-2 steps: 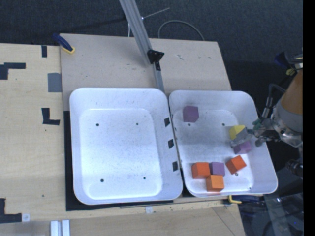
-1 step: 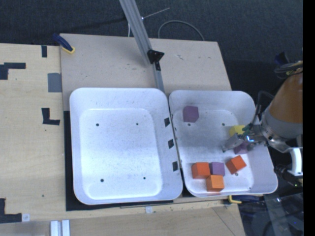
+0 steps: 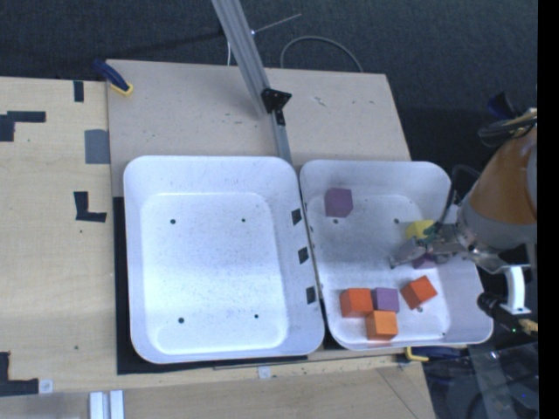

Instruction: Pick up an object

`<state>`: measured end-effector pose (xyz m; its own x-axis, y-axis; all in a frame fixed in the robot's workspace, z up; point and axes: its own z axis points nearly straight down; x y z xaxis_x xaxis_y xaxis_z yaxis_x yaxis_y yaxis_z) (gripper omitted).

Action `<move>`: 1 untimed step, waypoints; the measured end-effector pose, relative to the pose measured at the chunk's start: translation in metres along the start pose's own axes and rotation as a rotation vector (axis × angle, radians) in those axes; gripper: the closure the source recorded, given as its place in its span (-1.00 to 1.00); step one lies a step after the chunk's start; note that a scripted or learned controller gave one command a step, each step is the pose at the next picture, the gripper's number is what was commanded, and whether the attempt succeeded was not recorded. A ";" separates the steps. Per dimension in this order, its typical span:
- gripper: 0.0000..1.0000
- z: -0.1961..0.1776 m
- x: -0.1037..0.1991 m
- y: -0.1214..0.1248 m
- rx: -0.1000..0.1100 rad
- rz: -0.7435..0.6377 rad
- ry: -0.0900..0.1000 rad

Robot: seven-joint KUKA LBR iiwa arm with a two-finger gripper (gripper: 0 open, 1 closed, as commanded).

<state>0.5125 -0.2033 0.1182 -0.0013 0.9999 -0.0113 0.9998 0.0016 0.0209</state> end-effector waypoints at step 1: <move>1.00 -0.008 0.000 0.000 0.002 0.000 0.001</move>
<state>0.5122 -0.2029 0.1264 -0.0014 0.9999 -0.0107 0.9998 0.0016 0.0194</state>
